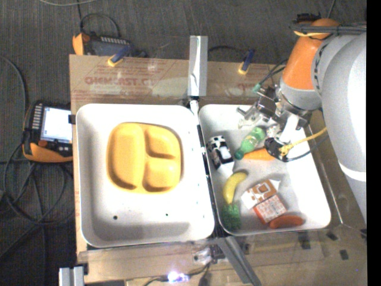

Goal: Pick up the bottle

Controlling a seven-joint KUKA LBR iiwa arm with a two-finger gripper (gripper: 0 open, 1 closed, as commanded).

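Note:
The bottle [250, 142] is small, green and clear. It lies slanted in the upper middle of the right bin [315, 189], with its cap end pointing down-left. My gripper [259, 119] hangs over the bin's far part, right above the bottle's upper-right end. Gripper parts hide that end of the bottle, and I cannot make out any contact between them. An orange carrot [259, 155] lies right against the bottle's lower side.
In the right bin there are also a black-and-white toy car [219, 149], a banana [234, 185], a broccoli piece [231, 215], a red-and-white box [266, 199] and a red sausage [286, 221]. A yellow divided plate [144, 157] sits in the left bin [95, 219].

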